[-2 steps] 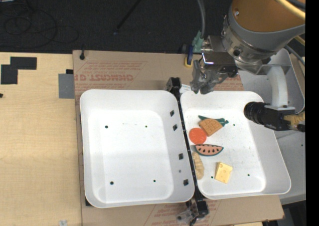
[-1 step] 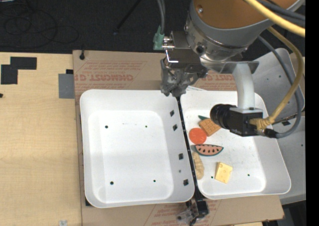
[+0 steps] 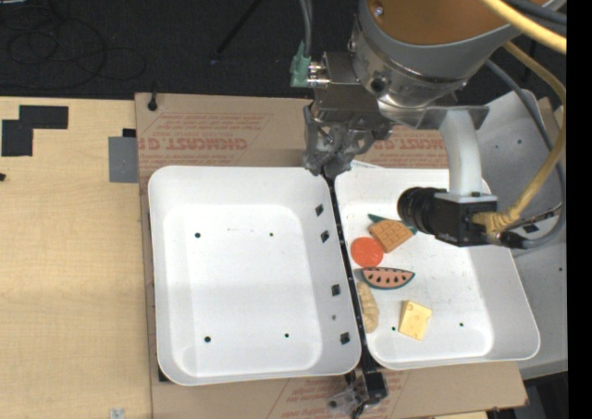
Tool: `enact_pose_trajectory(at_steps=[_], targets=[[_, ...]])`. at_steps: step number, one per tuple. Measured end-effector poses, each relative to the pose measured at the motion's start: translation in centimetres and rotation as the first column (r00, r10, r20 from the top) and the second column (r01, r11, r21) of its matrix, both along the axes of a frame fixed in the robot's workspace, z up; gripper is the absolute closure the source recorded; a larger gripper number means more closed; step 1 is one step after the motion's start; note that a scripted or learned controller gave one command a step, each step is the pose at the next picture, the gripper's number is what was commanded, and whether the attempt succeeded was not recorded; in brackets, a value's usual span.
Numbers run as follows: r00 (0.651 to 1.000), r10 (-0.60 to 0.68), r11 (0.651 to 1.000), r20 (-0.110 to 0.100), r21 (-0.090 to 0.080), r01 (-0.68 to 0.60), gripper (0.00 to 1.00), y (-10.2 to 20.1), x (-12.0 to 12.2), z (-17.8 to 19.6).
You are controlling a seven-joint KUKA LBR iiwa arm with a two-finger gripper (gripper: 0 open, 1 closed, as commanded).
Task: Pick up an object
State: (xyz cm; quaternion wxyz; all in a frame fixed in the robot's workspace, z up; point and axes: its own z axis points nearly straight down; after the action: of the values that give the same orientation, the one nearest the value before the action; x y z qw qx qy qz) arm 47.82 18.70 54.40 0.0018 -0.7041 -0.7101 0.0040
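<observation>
At the far end of the seam between the two bins, the gripper (image 3: 326, 160) hangs over the back rims, its dark fingers bunched together and pointing down. Nothing shows between them, but from this angle I cannot tell how far apart they stand. Above it the metal wrist block and the broad orange band of the arm (image 3: 435, 1) crowd the upper right, and grey and yellow cables loop away toward the edge.

Just right of the gripper lies the right bin (image 3: 504, 315), shallow and white, holding every loose item. A tan waffle-like cracker (image 3: 391, 235) sits near the middle, tilted, with a dark green sliver peeking out at its upper left. Touching its lower left corner is an orange-red disc (image 3: 367, 252). Just below that lies a watermelon slice (image 3: 388, 277), red with dark seeds and a green rind. A pale bread-like piece (image 3: 368, 308) lies lengthwise along the bin's left wall, and a yellow cheese-like block (image 3: 414, 320) rests a little apart to its right. All of these lie well forward of the gripper.

A black cylindrical fitting (image 3: 444, 215) on a white bracket overhangs the right bin's back, covering part of its floor.

The left bin (image 3: 171, 251) shows a bare white floor with four small dark dots.
</observation>
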Motion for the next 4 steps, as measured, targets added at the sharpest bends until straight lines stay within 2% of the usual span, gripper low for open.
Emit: enact_pose_trajectory(at_steps=[1, 2, 3, 4], targets=[[1.0, 0.006, 1.0, -0.004, -0.001, -0.006, 1.0, 0.1, 0.01, 0.92], [1.0, 0.007, 1.0, -0.005, -0.001, -0.007, 0.0, 0.08, 0.01, 0.89], [1.0, 0.012, 1.0, -0.008, -0.002, -0.012, 1.0, 0.18, 0.02, 1.83], [1.0, 0.014, 1.0, -0.009, -0.002, -0.014, 0.0, 0.16, 0.02, 1.8]])
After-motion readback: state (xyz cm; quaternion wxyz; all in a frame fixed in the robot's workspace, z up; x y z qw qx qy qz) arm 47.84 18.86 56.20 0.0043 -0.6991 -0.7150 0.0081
